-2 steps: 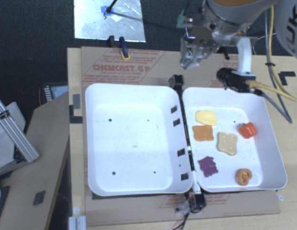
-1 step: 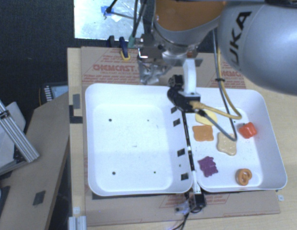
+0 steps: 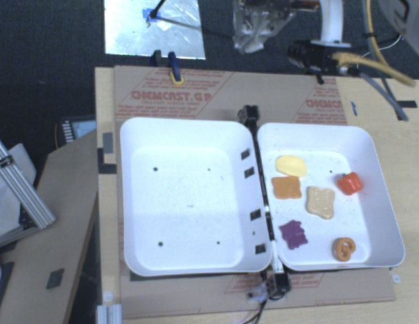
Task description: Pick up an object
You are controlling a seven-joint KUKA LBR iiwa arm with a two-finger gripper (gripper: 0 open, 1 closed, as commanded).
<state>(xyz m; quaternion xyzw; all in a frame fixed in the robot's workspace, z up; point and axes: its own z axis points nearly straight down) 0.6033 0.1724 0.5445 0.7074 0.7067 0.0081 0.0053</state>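
The right bin (image 3: pixel 382 181) holds several small items: a yellow piece (image 3: pixel 290 165), an orange toast-like slice (image 3: pixel 286 187), a beige slice (image 3: pixel 321 202), a red piece (image 3: pixel 349 183), a purple piece (image 3: pixel 294 234) and a brown pretzel-shaped ring (image 3: pixel 343 249). My gripper (image 3: pixel 253 36) hangs high at the top of the view, beyond the far edge of the bench and well away from both bins. Nothing shows in its grasp.
The left bin (image 3: pixel 128 181) sits beside the right one, with black clips (image 3: pixel 250 173) along the shared edge. A shiny metal sheet (image 3: pixel 154 17) lies on the dark floor at back left. Cables (image 3: pixel 372 63) trail at back right. An aluminium rail (image 3: pixel 17 184) leans at left.
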